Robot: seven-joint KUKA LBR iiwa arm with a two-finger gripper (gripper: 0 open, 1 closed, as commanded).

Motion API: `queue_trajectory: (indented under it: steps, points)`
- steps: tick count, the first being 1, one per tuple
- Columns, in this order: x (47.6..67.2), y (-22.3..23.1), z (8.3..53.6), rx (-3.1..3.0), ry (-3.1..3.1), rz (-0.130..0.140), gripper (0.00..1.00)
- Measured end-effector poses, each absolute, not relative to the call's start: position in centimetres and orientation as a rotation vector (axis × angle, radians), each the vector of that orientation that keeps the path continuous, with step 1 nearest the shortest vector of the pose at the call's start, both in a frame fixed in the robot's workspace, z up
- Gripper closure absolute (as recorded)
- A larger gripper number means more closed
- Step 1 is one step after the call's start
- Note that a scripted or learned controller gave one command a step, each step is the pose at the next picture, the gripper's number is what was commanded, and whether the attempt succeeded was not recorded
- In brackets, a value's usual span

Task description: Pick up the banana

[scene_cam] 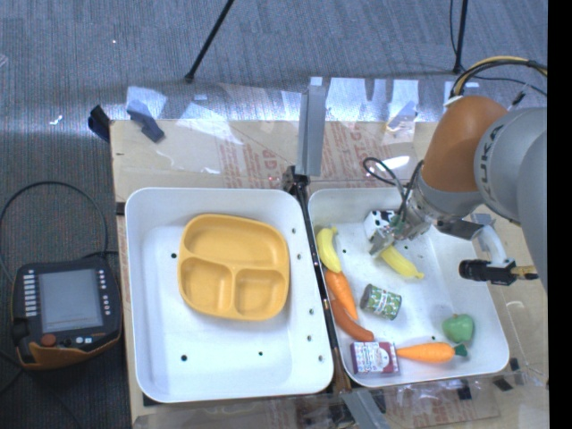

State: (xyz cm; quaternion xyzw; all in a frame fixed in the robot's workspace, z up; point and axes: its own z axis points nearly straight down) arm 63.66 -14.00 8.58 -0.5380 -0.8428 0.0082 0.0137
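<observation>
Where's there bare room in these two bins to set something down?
Left bin: open white floor below and left of the yellow divided plate. Right bin is crowded: two bananas, carrots, can, green pepper; a small bare patch lies between can and pepper.

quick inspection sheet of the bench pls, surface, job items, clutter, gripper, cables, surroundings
surface: two white bins, left bin and right bin, side by side on a taped bench.
job's things: two bananas in the right bin; one banana at its left wall, another banana just below the gripper.
clutter: yellow divided plate in the left bin; long carrot, small carrot, green can, red carton, green pepper in the right bin.
grippers: gripper low over the second banana; grasp cannot be told.
cables: black loop beside the wrist.
surroundings: teach pendant on the carpet, left; tripod legs behind.
</observation>
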Motion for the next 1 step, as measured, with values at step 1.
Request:
queue_trajectory:
  steps: [1]
  points:
    - [63.82, -4.08, 26.69, -1.777, -2.592, -0.002, 1.0]
